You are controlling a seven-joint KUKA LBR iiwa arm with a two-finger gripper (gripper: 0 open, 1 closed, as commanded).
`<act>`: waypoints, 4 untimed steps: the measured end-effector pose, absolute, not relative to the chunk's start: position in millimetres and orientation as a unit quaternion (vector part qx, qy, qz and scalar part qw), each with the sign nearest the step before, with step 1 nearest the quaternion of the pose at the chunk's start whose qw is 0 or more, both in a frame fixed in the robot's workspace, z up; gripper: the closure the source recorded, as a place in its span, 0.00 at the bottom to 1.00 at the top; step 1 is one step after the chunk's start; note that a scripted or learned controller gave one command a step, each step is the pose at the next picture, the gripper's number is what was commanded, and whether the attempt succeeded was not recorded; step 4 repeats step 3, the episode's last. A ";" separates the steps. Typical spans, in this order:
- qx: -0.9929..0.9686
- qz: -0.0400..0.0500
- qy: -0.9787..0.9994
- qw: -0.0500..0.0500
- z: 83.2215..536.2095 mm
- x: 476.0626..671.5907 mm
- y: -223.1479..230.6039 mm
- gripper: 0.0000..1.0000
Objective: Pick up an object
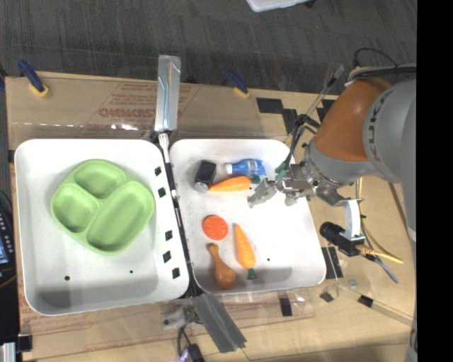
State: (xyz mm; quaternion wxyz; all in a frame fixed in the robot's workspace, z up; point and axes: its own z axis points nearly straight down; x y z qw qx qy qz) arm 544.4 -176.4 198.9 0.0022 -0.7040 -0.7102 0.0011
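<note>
end effector (271,192) over right bin (297,244) | apparently open (blurred), holding nothing | carrot (230,185) beside

Arm (368,134) runs off the view's right edge; its upper links are cut away. Gripper (272,192) sits over the right bin (297,240) near the far-right corner; finger state too small and cluttered to tell. Blue bottle (245,168) by the bin's far rim: its near side is hidden behind the orange carrot (230,185). White object (277,3) cut by the top edge, unidentifiable.
</note>
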 end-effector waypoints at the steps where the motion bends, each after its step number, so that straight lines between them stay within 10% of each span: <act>1: -0.631 0.000 -0.776 0.001 91.1 501.4 -124.6 0.00; 2: -0.629 0.001 -0.777 0.001 100.3 501.5 -125.6 1.00; 3: -0.704 0.001 -0.710 0.001 191.9 543.0 -87.4 1.00; 4: -0.704 0.001 -0.710 0.001 191.9 543.0 -87.4 1.00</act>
